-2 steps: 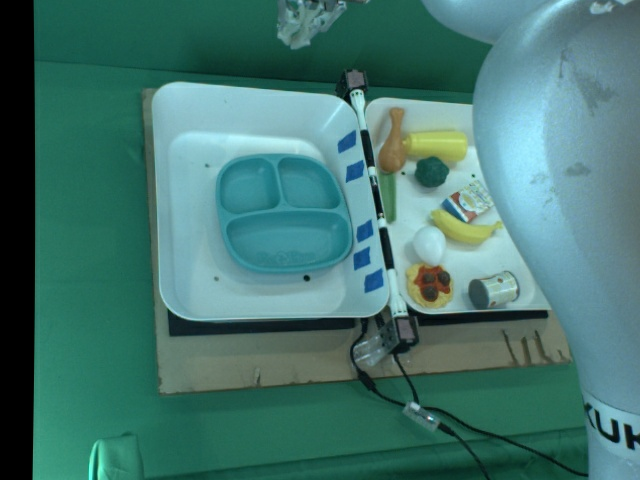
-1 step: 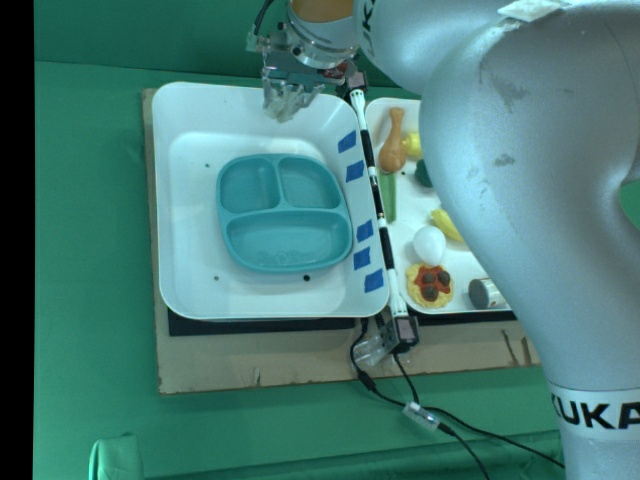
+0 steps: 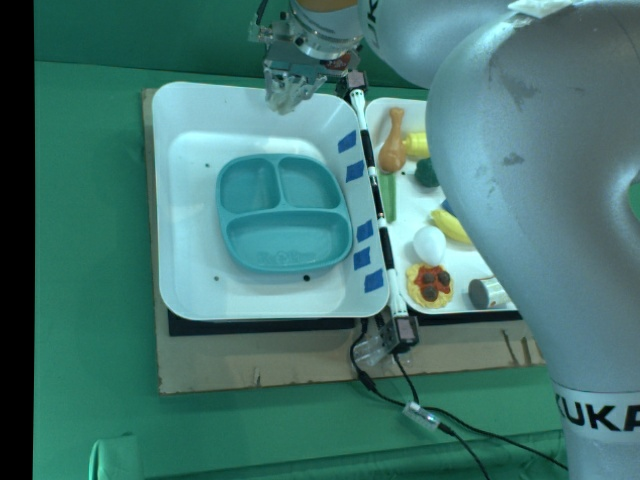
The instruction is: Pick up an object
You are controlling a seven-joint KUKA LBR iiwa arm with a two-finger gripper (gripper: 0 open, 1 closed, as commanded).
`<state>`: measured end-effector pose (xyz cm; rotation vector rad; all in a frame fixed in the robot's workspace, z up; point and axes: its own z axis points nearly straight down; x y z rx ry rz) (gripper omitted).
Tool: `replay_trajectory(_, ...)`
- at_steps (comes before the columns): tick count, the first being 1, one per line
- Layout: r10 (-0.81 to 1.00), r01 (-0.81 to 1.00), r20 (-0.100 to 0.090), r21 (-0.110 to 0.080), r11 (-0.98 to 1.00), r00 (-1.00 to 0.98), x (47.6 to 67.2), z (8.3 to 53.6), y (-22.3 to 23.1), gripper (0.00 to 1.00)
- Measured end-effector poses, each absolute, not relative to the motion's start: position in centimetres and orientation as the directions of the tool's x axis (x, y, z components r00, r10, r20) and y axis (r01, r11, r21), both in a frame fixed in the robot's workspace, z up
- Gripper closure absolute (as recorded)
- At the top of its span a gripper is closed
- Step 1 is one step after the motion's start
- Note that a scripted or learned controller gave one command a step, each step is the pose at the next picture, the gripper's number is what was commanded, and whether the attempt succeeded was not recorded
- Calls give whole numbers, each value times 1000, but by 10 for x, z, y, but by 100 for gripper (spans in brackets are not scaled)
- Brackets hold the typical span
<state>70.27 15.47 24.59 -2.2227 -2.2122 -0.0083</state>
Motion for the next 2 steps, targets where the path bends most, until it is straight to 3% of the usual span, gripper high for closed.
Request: replay_trajectory(2,1000,1000,20,25,-12,11,707,284,156,100)
